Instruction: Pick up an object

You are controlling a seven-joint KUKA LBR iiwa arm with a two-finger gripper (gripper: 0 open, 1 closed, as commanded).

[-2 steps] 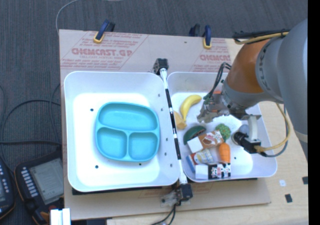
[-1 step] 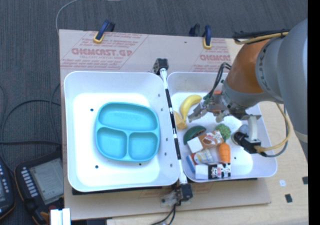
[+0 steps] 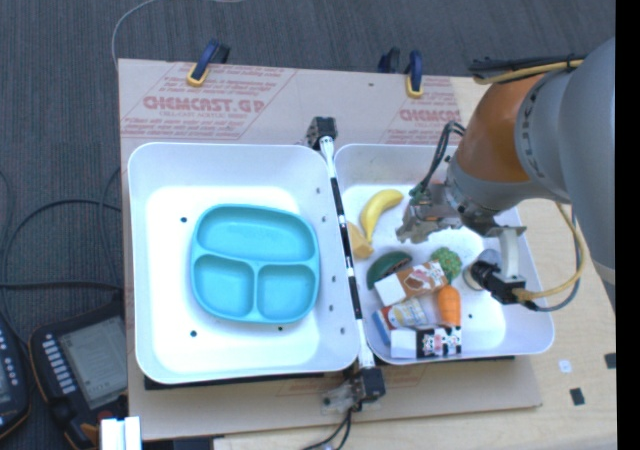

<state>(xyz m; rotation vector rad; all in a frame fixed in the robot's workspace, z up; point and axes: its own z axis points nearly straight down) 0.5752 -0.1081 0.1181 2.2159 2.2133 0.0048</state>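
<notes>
The right bin (image 3: 530, 333) holds several toy foods: a yellow banana (image 3: 380, 210), a dark green piece (image 3: 388, 264), broccoli (image 3: 447, 262), an orange carrot (image 3: 449, 304), a red and white packet (image 3: 424, 278) and a small bottle (image 3: 405, 315). My gripper (image 3: 422, 223) hangs low over the upper middle of this bin, just right of the banana and above the broccoli. Nothing is visibly held in it. The grey arm with its orange band (image 3: 500, 138) comes in from the right and hides the bin's far right corner.
A light blue sectioned tray (image 3: 255, 263) lies in the left bin (image 3: 160, 178). A white block (image 3: 388, 290) and a black-and-white box (image 3: 432, 343) sit near the right bin's front. A small yellow piece (image 3: 357, 238) lies by the divider. Clamps hold the board at the back.
</notes>
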